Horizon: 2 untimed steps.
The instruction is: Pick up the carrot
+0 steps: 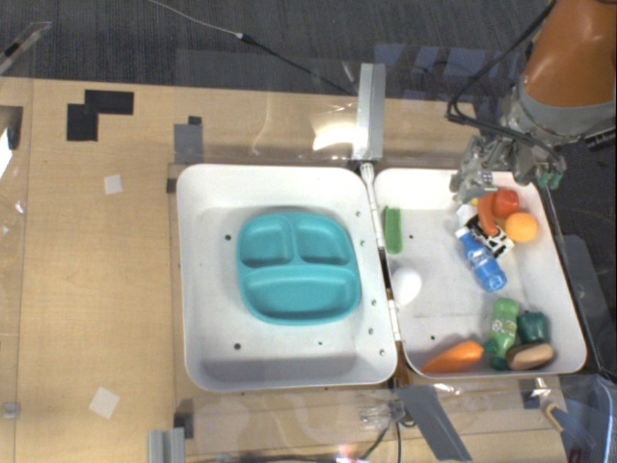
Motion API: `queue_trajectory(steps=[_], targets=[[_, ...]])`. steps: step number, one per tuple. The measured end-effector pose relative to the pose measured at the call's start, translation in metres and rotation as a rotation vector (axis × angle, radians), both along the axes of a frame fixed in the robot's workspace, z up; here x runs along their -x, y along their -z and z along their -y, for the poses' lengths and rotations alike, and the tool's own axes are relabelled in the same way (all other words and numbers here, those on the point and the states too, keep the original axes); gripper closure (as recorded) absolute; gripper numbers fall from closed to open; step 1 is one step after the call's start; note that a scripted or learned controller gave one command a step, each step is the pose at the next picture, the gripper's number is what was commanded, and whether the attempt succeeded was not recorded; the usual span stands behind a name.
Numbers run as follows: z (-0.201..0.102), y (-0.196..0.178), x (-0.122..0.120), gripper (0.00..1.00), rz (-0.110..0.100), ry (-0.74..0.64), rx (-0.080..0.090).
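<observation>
My end effector [479, 177] is over the right bin [434, 302], up at its 1 o'clock corner, just inside the far rim. Can't tell how far open it is or whether it has anything; the wrist hardware blocks the view.

Carrot [453, 356] lies flat at the bin's 6 o'clock, close against the near wall, tip pointing to 8 o'clock. Well apart from my end effector, nearly the full bin depth away.

Crowding: green can [502, 320], dark green piece [532, 328] and a brown potato-like item [530, 357] pack the 5 o'clock corner, just beside the carrot's thick end. Blue bottle [481, 260], red item [502, 204] and orange ball [521, 228] cluster right below my end effector at 2 o'clock.

Open room: bin centre is mostly bare floor, only a white ball [406, 285] and a green stick [392, 230] near the 9 o'clock divider wall.

Left bin [207, 287] holds a teal divided tray [294, 266], centred, with bare margin on all sides.
</observation>
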State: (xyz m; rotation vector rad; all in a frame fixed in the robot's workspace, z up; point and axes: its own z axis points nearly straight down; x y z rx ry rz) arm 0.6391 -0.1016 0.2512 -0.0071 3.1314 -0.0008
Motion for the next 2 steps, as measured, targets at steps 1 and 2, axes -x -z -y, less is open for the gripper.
queue_trajectory(steps=[1, 2], targets=[[-0.053, 0.007, 0.039, 0.00, -0.001, -0.251, 0.001], [0.022, 0.091, -0.028, 0.00, -0.012, -0.246, 0.000]])
